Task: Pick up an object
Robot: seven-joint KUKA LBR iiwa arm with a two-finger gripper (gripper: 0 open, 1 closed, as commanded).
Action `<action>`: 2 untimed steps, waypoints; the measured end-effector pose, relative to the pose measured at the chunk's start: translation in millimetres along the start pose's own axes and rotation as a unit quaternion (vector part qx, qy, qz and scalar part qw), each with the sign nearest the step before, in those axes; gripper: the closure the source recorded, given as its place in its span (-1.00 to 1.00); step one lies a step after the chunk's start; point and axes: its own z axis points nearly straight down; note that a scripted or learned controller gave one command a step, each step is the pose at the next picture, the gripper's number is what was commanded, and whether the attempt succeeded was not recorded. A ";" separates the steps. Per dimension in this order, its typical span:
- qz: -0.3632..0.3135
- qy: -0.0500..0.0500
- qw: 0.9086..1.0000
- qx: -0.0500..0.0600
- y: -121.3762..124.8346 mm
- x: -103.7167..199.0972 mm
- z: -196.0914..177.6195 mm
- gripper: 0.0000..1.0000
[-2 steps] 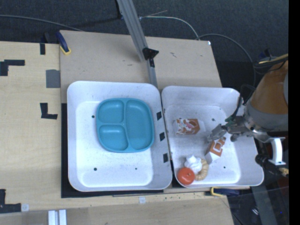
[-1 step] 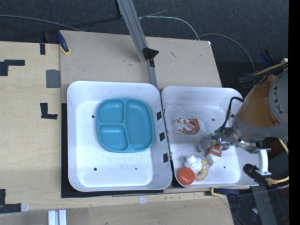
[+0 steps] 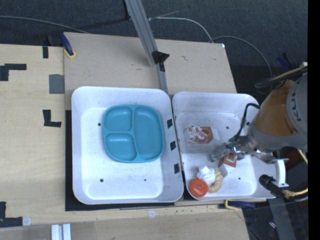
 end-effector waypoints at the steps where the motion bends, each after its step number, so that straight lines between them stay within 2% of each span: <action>1: 0.000 0.001 1.000 0.001 -0.2 0.5 -9.6 1.00; 2: 0.000 0.000 1.000 -0.002 9.0 -2.8 -67.4 1.00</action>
